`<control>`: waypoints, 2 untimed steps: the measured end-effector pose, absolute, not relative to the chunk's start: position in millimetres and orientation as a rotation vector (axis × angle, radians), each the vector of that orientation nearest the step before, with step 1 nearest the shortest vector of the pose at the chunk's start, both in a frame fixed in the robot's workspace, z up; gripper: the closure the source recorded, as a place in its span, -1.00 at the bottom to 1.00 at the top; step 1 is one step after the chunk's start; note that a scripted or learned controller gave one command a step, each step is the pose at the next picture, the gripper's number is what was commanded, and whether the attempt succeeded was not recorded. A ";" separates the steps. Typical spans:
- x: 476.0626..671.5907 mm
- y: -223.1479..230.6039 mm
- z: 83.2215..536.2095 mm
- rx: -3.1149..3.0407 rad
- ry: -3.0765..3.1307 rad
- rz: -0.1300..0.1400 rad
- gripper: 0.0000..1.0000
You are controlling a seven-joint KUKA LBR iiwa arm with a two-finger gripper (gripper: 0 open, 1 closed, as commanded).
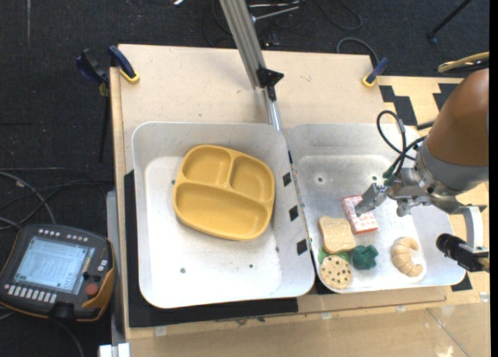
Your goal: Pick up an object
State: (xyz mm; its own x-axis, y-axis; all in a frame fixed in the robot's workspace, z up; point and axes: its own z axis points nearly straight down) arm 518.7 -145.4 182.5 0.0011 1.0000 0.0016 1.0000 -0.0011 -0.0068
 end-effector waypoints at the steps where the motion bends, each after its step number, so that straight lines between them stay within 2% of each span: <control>1: 511.3 -149.4 135.6 -2.219 -2.216 0.005 -1.00; 2: 513.2 -148.7 97.2 -2.222 -2.220 -0.005 -1.00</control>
